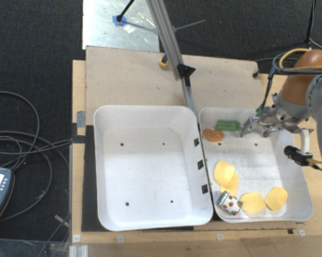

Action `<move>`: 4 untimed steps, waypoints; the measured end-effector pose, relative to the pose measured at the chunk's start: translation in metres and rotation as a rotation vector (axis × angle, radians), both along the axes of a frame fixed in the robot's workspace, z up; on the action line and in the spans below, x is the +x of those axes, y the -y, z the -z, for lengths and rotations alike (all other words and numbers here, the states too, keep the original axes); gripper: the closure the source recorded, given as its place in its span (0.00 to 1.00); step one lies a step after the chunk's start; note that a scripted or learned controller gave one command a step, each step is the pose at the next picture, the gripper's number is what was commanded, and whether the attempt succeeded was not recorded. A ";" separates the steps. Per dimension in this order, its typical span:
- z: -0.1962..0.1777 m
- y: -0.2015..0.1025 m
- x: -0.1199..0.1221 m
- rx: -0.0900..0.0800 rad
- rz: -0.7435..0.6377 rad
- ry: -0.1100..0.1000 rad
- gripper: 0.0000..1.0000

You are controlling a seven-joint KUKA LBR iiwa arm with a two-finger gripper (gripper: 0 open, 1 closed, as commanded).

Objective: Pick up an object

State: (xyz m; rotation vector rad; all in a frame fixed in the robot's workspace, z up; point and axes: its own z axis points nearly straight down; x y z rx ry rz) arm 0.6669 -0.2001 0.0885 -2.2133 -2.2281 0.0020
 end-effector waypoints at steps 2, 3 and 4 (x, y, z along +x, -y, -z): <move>-0.078 0.008 0.003 -0.003 0.003 0.011 1.00; -0.125 0.006 -0.002 -0.002 0.003 0.009 1.00; -0.166 0.007 0.000 -0.002 0.002 0.009 1.00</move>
